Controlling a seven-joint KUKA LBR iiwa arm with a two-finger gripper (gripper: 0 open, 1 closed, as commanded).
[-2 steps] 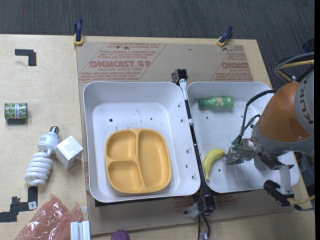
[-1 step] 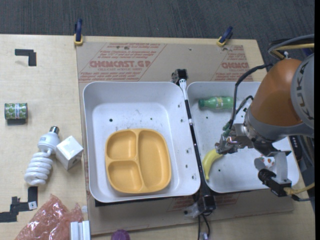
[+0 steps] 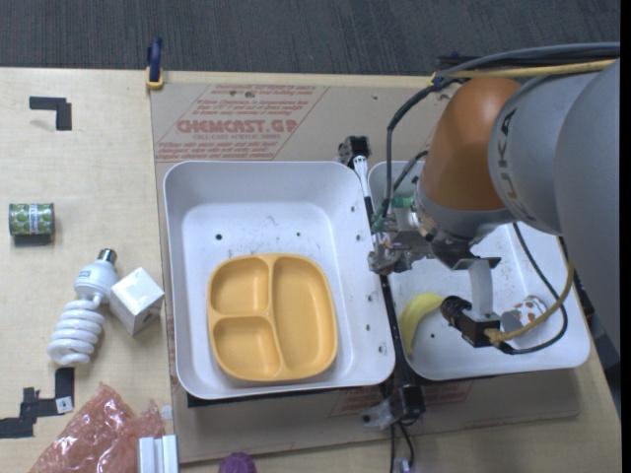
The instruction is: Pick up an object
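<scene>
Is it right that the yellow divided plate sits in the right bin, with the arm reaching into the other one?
Not quite. The camera view shows the yellow divided plate in the left bin, not the right one. The arm does reach into the other one, the right bin.

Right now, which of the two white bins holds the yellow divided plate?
The left bin, the one farther from the arm. The plate lies flat on its floor. The right bin instead has the arm reaching into it.
</scene>
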